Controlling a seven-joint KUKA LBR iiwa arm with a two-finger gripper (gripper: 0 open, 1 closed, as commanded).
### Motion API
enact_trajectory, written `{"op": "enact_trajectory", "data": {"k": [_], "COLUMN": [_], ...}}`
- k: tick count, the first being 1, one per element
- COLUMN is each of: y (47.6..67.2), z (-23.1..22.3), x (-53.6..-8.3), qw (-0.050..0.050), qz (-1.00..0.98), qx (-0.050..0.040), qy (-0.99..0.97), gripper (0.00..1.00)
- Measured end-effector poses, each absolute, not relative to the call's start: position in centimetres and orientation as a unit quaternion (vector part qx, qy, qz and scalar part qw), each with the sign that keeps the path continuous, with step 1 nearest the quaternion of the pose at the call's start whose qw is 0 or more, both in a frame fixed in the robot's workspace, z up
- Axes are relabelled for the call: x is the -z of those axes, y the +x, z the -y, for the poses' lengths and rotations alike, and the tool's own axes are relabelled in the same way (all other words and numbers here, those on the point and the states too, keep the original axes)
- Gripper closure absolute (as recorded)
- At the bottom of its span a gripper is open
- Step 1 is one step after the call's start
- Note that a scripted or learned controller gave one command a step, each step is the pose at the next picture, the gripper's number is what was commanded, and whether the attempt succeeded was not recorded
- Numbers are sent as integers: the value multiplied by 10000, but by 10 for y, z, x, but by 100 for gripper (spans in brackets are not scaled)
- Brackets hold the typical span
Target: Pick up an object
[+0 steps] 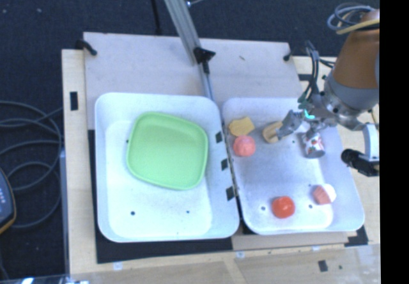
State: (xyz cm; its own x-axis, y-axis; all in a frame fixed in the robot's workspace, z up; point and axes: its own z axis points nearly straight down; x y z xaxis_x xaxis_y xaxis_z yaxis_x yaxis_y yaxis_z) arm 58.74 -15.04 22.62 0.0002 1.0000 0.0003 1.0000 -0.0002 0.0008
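My gripper (300, 135) hangs over the upper part of the right bin (345, 212), its fingers spread open with nothing between them. A small tan piece (272, 132) lies just left of the left fingertip (287, 125), touching or nearly touching it. Further left lie a yellow lump (241, 126) and a pink ball (244, 146). Near the bin's front sit an orange-red ball (283, 206) and a pink-and-white object (323, 194).
The left bin (108, 212) holds a square green plate (167, 150). A slanted metal pole (181, 14) rises behind the bins, ending at a clamp near their shared edge. Cables (314, 75) trail off the wrist.
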Motion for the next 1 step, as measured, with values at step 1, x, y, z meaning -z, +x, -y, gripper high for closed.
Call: {"op": "enact_trajectory", "data": {"k": [1], "y": [587], "z": [150], "x": [-226], "qw": [2], "qz": [-7070], "qx": [-4], "qy": [7072], "gripper": [0]}}
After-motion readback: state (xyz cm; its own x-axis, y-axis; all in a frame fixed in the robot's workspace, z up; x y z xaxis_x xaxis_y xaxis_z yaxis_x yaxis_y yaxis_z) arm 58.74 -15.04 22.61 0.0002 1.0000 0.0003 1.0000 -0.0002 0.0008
